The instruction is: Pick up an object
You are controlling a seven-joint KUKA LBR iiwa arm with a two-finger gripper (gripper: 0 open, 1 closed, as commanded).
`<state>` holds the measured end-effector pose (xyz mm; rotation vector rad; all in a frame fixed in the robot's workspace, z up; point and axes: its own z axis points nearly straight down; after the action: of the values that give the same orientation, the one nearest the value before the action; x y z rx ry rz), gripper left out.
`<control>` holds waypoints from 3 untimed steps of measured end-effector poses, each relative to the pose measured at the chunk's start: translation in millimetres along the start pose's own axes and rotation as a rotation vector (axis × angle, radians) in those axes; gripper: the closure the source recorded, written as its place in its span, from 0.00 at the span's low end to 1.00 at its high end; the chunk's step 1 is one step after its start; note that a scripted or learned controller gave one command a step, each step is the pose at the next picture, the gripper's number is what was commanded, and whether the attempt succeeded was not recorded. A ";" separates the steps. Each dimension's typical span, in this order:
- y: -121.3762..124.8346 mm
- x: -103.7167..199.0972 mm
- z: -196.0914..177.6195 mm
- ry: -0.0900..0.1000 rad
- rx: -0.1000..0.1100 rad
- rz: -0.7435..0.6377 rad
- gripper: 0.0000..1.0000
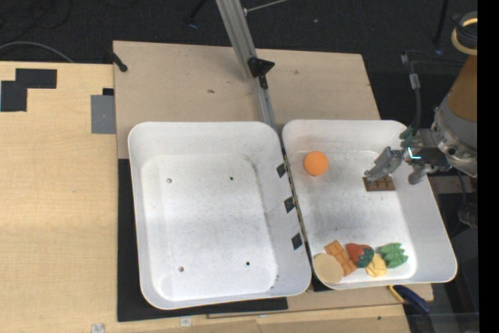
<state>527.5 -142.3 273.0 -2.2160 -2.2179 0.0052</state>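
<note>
Two shallow white bins sit side by side on a pale wooden surface. In the right bin, an orange ball lies near the upper left. A cluster of small toy foods, in tan, orange, red, yellow and green, sits along the bottom edge. A small brown block lies near the right wall. The robot's hand reaches in from the right, just above that block, fingers spread open and holding nothing. The left bin sits beside it.
</note>
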 end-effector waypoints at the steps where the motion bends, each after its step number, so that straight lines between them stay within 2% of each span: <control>1: 0.4 -1.1 -1.8 -0.001 -0.004 0.003 0.00; 2: -1.0 -4.3 61.9 0.000 0.003 0.001 0.00; 3: -0.9 -10.7 108.4 0.000 0.001 0.002 0.00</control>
<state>525.9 -152.7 164.5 -2.2173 -2.2153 0.0067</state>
